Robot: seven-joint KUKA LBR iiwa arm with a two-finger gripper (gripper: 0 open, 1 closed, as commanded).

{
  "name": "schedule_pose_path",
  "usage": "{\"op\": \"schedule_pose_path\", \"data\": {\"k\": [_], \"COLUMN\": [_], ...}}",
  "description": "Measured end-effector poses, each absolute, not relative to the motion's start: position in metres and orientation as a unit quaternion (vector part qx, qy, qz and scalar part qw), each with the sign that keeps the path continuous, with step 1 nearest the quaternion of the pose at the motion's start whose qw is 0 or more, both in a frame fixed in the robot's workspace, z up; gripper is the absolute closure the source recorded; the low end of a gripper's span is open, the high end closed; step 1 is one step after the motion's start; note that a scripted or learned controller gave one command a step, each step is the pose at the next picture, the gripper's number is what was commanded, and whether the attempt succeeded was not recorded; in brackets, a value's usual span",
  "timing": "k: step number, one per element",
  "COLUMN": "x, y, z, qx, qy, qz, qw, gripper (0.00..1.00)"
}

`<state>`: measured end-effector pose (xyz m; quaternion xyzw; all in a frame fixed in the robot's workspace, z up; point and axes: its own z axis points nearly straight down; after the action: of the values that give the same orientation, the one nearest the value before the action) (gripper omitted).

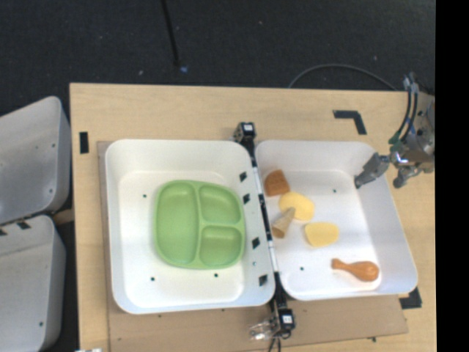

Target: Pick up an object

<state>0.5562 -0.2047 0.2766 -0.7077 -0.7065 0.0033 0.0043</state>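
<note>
1. The wooden bench [183, 108] is carrying two shallow white bins side by side, their inner rims meeting along a line of black clips.
2. The left bin [132, 284] is sitting toward the bench's left edge. A green divided plate [198, 224] is lying flat at its middle, with one long compartment on its left side and two smaller ones on its right.
3. The right bin [388, 270] is sitting toward the bench's right edge and is holding all the loose objects, gathered in its left half and along its near edge.
4. The gripper [387, 173] is hanging at the right bin's far right corner, over the rim. Its two fingers are standing apart, one pointing left over the bin floor, the other lying toward the bench's right edge. Nothing is sitting between them.
5. An orange-brown drumstick-shaped piece [357, 270] is lying near the right bin's near edge, its thick end pointing right.
6. A yellow piece [322, 234] is resting near the bin's centre.
7. A second yellow piece [300, 204] is lying just left of and beyond it.
8. A brown piece [275, 183] is sitting close to the bin's left rim, beyond the others.
9. A small tan cone-shaped piece [283, 223] is touching the second yellow piece on its near left side.
</note>
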Motion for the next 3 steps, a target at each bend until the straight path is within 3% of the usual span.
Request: {"op": "schedule_pose_path", "data": {"k": [1,3], "x": [0.558,0.556], "y": [-0.204,-0.217], "z": [0.283,0.161], "qx": [-0.707,-0.707], "qy": [-0.707,-0.707], "qz": [-0.0002,0.0019], "qw": [-0.001,0.001], "gripper": [0.00,0.00]}}
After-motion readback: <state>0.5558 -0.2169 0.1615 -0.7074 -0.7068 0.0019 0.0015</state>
